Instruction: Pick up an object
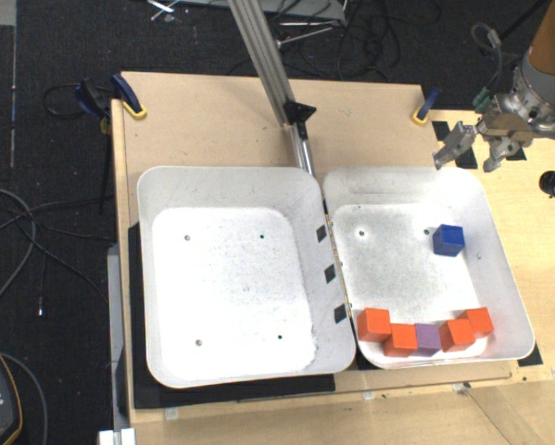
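One small blue cube [448,239] in the right bin [499,248], gripper [473,151] spread apart above its rim.

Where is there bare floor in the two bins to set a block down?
The left bin floor is bare throughout. In the right bin, the middle, between the blue block and the near-wall row of orange blocks with a purple block, is free. That near wall is crowded.

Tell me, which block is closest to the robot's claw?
The blue block. It sits alone near the gripper, while the orange and purple blocks huddle along the right bin's front edge.
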Tool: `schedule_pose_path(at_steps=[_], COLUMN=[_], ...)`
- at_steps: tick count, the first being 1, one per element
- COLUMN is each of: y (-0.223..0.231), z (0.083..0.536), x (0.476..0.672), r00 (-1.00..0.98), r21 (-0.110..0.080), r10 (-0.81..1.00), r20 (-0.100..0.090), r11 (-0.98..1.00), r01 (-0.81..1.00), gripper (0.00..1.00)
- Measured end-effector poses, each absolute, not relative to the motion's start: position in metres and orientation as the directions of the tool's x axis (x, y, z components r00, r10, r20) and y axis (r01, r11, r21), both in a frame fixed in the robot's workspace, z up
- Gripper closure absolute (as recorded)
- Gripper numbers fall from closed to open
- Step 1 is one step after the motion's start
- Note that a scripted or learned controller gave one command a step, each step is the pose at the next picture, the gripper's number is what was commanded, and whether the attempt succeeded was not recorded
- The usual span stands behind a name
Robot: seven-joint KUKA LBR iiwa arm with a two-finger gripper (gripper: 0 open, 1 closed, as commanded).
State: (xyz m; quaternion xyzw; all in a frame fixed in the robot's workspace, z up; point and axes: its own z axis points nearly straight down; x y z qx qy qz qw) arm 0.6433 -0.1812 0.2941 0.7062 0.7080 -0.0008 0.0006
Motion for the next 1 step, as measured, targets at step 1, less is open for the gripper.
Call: schedule_pose_path(at_steps=[1], y=[-0.1918], z=[0.1794], x=[0.6001], r00=[0.002], r21=[-0.009], r10=[1.0], r20=[0.001], r11=[-0.002], r01=[1.0], gripper=[0.0])
